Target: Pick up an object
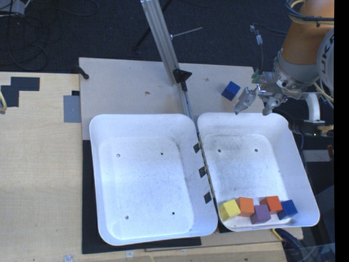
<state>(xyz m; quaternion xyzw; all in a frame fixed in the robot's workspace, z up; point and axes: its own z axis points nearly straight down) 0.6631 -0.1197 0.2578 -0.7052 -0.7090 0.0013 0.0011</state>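
Evidently between grasps, the gripper (pixel 254 103) hangs spread and holding nothing over the right bin (pixel 297 146) far rim, well apart from the blocks (pixel 259 207) clustered against its near wall

Single fixed cam, mounted above the tabletop (pixel 43 162), looking down at a slant. Both bins fit in frame, mid-range. Arm (pixel 305 37) enters from frame right.
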